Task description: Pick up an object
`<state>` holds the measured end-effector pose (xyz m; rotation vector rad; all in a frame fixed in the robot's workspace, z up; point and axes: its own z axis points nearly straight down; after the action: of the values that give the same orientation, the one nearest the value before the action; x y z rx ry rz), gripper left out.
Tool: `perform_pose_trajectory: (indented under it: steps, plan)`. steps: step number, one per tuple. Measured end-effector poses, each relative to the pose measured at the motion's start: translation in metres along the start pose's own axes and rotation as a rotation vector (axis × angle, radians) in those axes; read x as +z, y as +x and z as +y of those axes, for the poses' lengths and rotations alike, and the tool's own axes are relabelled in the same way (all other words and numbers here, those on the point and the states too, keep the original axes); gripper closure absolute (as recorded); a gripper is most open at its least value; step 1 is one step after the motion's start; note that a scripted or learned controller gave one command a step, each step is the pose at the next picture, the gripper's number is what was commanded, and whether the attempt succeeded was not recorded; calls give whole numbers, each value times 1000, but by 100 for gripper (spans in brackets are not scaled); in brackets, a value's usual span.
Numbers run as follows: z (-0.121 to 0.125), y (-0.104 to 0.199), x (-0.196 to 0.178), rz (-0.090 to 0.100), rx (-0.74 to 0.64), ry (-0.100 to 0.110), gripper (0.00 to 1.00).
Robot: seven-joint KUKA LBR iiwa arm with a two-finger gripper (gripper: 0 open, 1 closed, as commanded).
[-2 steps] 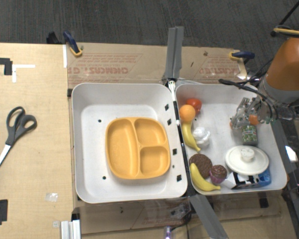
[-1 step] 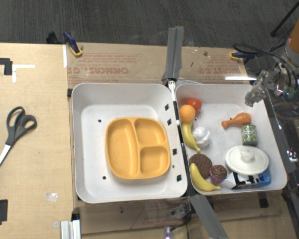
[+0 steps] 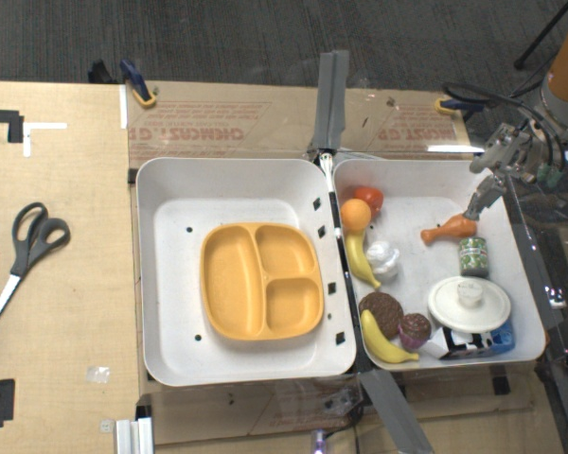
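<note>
I see the gripper [image 3: 486,195] at the right bin's [image 3: 409,175] far right side, its tips down beside an orange drumstick-shaped toy [image 3: 448,229]; I cannot tell whether it is released or clenched. The toy lies on the bin floor, just above a small green can [image 3: 472,255]. Near the divider sit 2 bananas [image 3: 362,259]. The left bin [image 3: 161,282] holds 1 yellow divided plate [image 3: 261,280].

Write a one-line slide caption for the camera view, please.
Gripper poised over right bin of toy food; yellow divided plate in left bin.
</note>
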<state>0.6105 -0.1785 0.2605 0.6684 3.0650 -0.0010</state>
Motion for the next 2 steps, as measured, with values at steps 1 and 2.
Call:
perform_pose_trajectory:
  steps: [1,2]
  plan:
    - [-3,-7,167,-1,55,0,0]
    - [24,-33,165,-4,186,-2,0]
